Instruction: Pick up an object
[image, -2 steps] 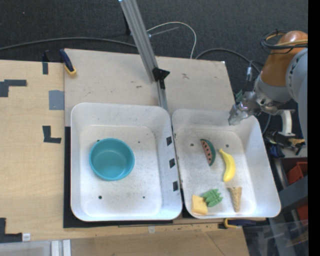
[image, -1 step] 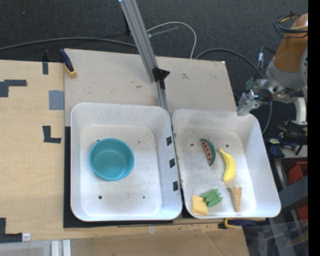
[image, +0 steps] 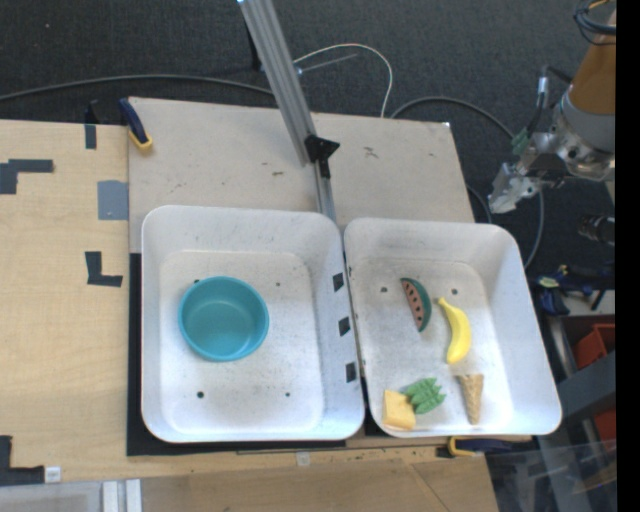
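My gripper hangs beyond the right bin's far corner; jaw state unclear; banana lies nearer me, lengthwise.

Both white bins are seen as smooth, faintly glossy plastic, speckled with dark scuffs. The teal bowl and the yellow banana are given a smooth plastic look. The bench is finished in pale matt wood grain, and a brushed metal bar is seen above it.
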